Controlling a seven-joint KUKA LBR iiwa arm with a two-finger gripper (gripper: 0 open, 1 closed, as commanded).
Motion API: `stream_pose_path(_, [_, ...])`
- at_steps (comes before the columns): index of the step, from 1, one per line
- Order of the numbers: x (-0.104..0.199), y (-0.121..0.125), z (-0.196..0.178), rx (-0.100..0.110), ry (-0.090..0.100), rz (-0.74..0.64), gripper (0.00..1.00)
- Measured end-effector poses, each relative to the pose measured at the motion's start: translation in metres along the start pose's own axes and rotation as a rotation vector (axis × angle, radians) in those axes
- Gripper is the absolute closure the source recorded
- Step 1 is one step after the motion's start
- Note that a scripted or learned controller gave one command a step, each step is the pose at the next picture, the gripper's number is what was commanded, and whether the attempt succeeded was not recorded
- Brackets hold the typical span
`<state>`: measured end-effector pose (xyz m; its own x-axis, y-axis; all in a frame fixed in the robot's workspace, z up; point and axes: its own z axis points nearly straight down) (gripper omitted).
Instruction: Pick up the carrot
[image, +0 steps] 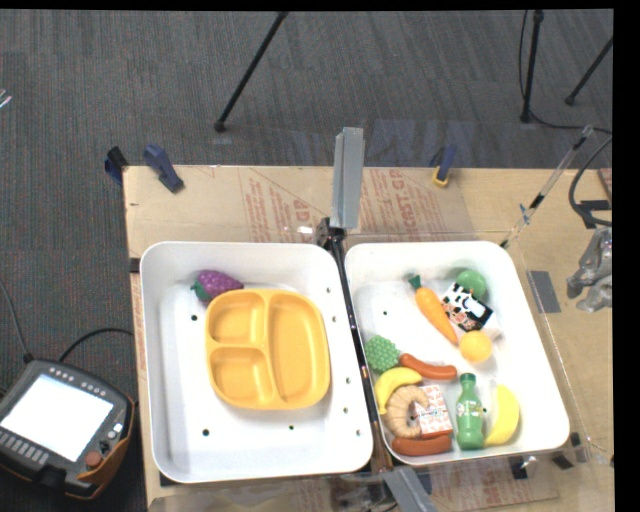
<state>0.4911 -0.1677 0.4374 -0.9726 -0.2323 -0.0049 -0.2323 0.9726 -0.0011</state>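
Closest to the camera, down at the lower left of the frame, there's a teach pendant (60, 428) sitting on the floor with its pale screen lit.

Next up is the worktop with the two white bins. In the right bin (530, 300), bottom edge first: a sausage (424, 446), a small carton (433, 411), a green bottle (468, 412) and a yellow banana (507, 414) at its right. A bit further up sit another banana (393, 383), a second sausage (428, 367), a bumpy green veggie (380, 353) and a lemon (476, 347).

The carrot (436, 312) lies slantwise in the upper middle of that right bin, green tip pointing up-left, its lower end just beside the lemon and its side just beside a black-and-white cow-print box (467, 307). A green item (472, 282) sits behind that box.

The left bin (165, 400) has a yellow divided plate (268, 347) in it, with purple grapes (217, 284) touching its upper left corner.

The gripper (592, 275) hangs at the right edge of the frame, outside the bins and well apart from the carrot. Can't tell if it's open or shut from here.

Farthest back, clamps on the worktop edge and tripod legs on the carpet.
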Motion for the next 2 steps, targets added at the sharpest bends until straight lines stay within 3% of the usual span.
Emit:
stream_pose_path(1, [0.014, -0.042, 0.064, -0.005, 0.006, -0.172, 1.0])
stream_pose_path(2, [0.005, -0.042, 0.036, -0.002, 0.0, -0.421, 1.0])
